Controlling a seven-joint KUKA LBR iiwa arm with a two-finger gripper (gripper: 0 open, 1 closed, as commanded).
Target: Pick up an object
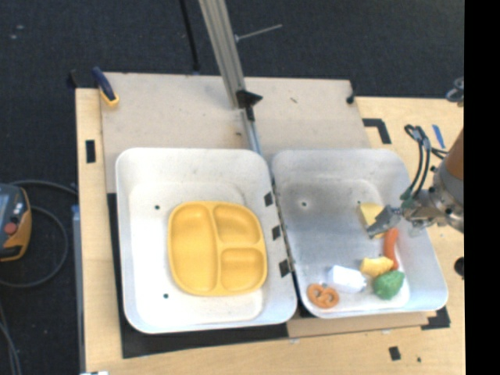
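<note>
Lowest in view, at the near rim of the right bin (328, 166), sits an orange pretzel-shaped toy (322, 295), at about 7 o'clock within that bin. Just beside it toward 3 o'clock lies a small white block (344, 277), then a yellow piece (376, 266) touching a green leafy toy (388, 285) at the bin's 5 o'clock corner. An orange carrot-like stick (390, 244) stands lengthwise above the green toy, toward 12 o'clock from it. Another yellow wedge (370, 212) lies at roughly 3 o'clock in the bin, near the right wall. Gripper (384, 223) comes in from 3 o'clock, its dark tip low over the bin, between the yellow wedge and the top of the carrot stick; whether it touches either cannot be told, and cannot tell whether it is spread or pressed together; nothing is plainly seen pinched. Left bin (141, 170) holds a yellow divided plate (218, 248), three compartments, lying flat near the bin's centre. A grey metal rail (225, 45) runs from 12 o'clock down toward the seam between the bins.
</note>
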